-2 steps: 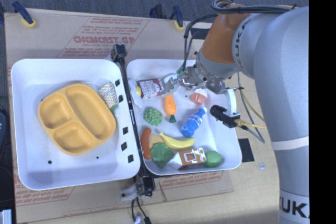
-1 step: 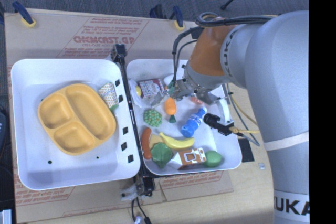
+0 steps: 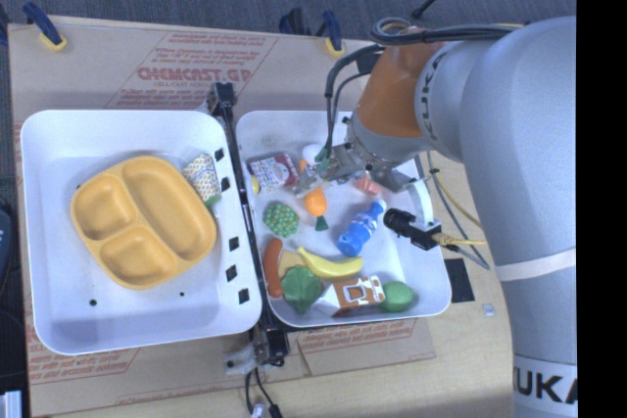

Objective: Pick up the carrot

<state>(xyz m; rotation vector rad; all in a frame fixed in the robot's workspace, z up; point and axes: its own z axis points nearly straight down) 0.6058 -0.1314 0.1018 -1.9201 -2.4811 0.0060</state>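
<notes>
Looming largest at the right, the grey arm (image 3: 509,162) with its orange band reaches over the right bin (image 3: 439,294), and its tool (image 3: 336,163) hangs low above the far half of that bin. The wrist hides the business end, so how far open the tool is cannot be told, and nothing can be seen held in it.

I take the carrot (image 3: 314,202) to be the small orange piece near the middle of the right bin. It lies just beside the tool, on the side toward the bin's near edge and slightly toward the left bin (image 3: 39,308). It looks short and stubby from this angle, so its long axis is hard to read; a small dark green bit (image 3: 321,223) sits just nearer the near edge and may or may not be part of it.

A longer red-orange piece (image 3: 272,266) lies along the right bin's left wall, well apart from the tool, and could be confused with the target. A green spotted ball (image 3: 281,218) sits just left of the carrot and a blue bottle (image 3: 359,228) just to its right toward the near edge.

The coming move is likely a short shift toward the near-left, then a descent between those two neighbours.
</notes>
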